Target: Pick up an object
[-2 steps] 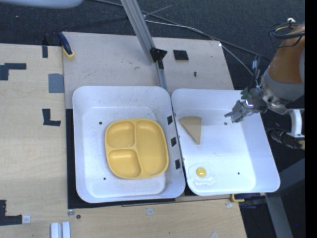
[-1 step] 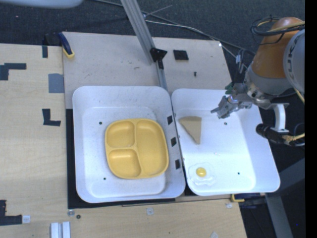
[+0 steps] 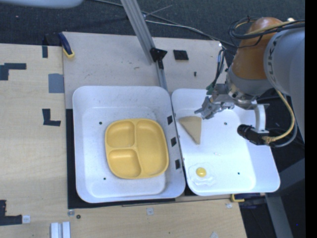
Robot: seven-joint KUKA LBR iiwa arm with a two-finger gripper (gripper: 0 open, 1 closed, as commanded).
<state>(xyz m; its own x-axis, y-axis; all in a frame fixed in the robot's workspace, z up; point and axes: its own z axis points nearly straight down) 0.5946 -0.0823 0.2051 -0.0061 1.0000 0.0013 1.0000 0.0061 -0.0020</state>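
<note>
A tan wedge-shaped piece (image 3: 192, 128) lies in the right bin (image 3: 247, 157), near its left wall. A toy fried egg (image 3: 201, 173), white with a yellow yolk, lies at the front of the same bin. A yellow divided plate (image 3: 136, 148) rests in the left bin (image 3: 89, 108). My gripper (image 3: 208, 110) hangs over the right bin just above and to the right of the wedge, its fingers pointing down-left. Nothing shows between the fingers.
A metal pole (image 3: 141, 26) slants across the bench behind the bins. A black cable connector (image 3: 250, 133) hangs off the arm over the right bin's right side. Tape marks and a blue-yellow clamp (image 3: 67, 46) sit on the bench at the left.
</note>
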